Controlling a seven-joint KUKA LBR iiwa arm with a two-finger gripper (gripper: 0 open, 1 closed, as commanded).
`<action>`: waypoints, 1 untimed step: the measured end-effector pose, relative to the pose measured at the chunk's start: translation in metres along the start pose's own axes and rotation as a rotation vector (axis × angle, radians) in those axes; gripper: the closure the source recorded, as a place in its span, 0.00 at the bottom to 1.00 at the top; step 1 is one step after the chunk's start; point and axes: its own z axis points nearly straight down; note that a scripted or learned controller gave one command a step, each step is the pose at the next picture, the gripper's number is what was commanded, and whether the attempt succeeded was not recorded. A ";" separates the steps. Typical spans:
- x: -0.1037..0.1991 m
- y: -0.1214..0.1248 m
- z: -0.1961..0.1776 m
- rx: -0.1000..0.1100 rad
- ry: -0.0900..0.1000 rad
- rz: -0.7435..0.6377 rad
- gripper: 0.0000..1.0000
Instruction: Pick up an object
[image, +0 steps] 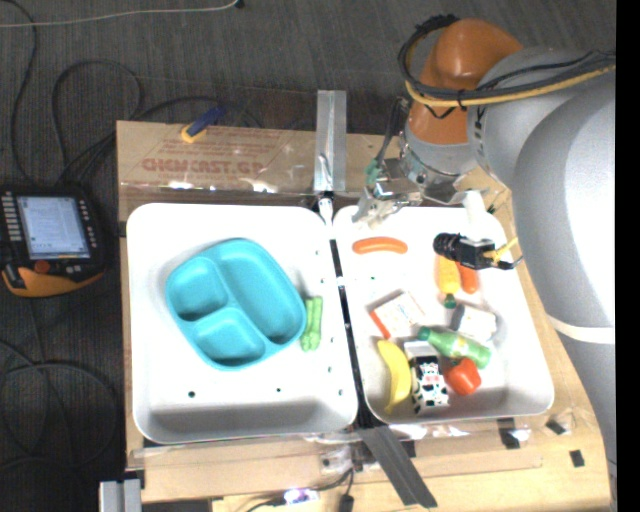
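My gripper (373, 207) hangs over the far left corner of the right bin (520, 400), just above and behind an orange sausage (380, 245). I see nothing held in it. Further down the right bin lie an orange and yellow carrot (449, 276), a white card with a red edge (398, 312), a green bottle (456, 344), a yellow banana (395, 372), a red tomato (463, 377) and a small black-and-white box (428, 386).
The left bin (160, 400) holds a blue divided plate (235, 300) and a green pea pod (312, 324) by its right wall. A ridge (340, 300) separates the bins. A handheld control pendant (48, 240) lies off the bench at left.
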 end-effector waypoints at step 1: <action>-0.010 -0.034 -0.015 0.001 -0.003 -0.243 1.00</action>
